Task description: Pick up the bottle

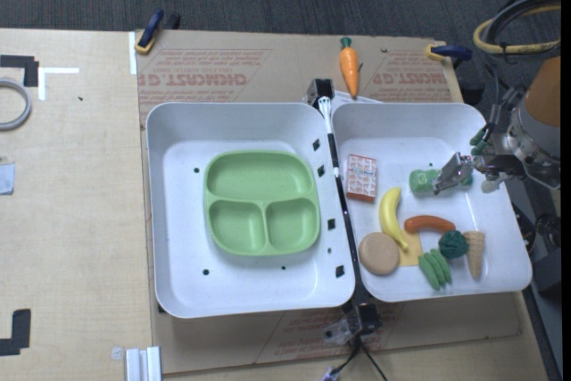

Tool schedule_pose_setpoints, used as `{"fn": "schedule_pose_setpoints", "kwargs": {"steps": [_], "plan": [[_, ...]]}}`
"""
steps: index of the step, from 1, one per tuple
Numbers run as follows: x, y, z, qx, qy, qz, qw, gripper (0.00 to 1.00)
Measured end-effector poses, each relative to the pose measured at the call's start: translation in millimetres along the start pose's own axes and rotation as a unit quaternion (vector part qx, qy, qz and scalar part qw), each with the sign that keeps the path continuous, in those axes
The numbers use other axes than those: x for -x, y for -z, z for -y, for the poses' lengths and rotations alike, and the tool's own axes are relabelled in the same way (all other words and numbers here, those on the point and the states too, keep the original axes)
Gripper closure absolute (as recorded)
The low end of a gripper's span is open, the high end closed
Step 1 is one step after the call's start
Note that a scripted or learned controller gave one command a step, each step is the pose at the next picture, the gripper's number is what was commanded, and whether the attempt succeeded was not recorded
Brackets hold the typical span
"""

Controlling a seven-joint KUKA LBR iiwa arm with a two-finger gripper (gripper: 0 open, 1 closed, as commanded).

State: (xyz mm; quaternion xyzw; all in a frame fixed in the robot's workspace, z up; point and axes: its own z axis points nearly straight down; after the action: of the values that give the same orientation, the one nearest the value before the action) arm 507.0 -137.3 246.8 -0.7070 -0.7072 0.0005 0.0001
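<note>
green bottle (422,182) lying in the right bin (500,277), toward its back — just above the sausage (429,224) and right of the banana (391,216). pincer (462,173) low at the bottle's right end, one finger touching it; whether apart or together, cannot tell. green divided plate (262,202) in the left bin (178,281).
</note>
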Motion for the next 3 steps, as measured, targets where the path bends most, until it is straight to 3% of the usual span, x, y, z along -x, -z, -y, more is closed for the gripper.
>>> {"fn": "schedule_pose_setpoints", "kwargs": {"steps": [1,2,3], "plan": [[0,9,0,0.0,0.0,0.0,1.0,1.0],[-70,-55,28,0.0,-0.007,0.0,1.0,1.0],[-162,-9,30,0.0,-0.059,0.0,0.9982,1.0]]}}
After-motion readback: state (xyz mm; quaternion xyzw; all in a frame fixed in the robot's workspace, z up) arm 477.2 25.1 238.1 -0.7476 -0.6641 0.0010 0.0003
